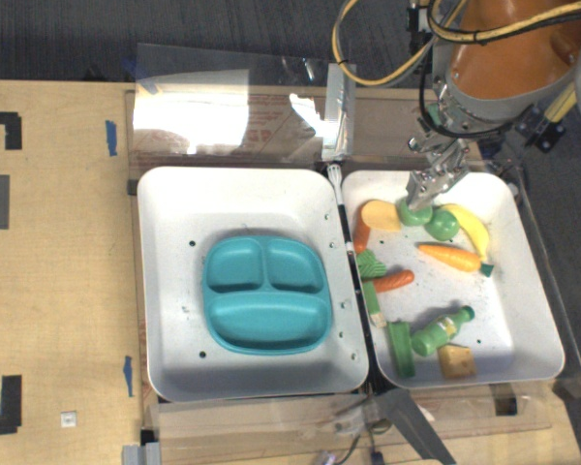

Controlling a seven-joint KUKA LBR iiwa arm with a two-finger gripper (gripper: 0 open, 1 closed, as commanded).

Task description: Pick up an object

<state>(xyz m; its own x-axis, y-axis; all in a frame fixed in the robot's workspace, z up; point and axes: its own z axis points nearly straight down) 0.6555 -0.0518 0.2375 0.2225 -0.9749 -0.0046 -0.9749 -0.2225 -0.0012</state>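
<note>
The arm (pixel 508 42), grey with an orange band, entered from the upper right of the frame and reached down over the back edge of the right bin (pixel 537 337). The gripper (pixel 424 194) was positioned low in the upper left part of that bin, just above a cluster of toy food. Whether it was open or closed could not be determined from this view, and no item was visibly held.

Contents of the right bin:
- An orange rounded piece (pixel 380 214) lay just left of the gripper tip.
- A green rounded item (pixel 442 224) lay directly below and right of the tip, touching a yellow banana (pixel 471 227).
- A carrot (pixel 452 257) lay below the banana, pointing left.
- A smaller red-orange carrot (pixel 391 281) with green leaves lay near the bin's left wall.
- A green bottle (pixel 440 332) lay tilted in the lower middle, beside a green flat piece (pixel 401 346).
- A tan block (pixel 456 360) lay near the front edge.

The left bin (pixel 174 211) held a teal divided plate (pixel 266 293) at its centre. The bins stood side by side, touching along their inner rims.
</note>
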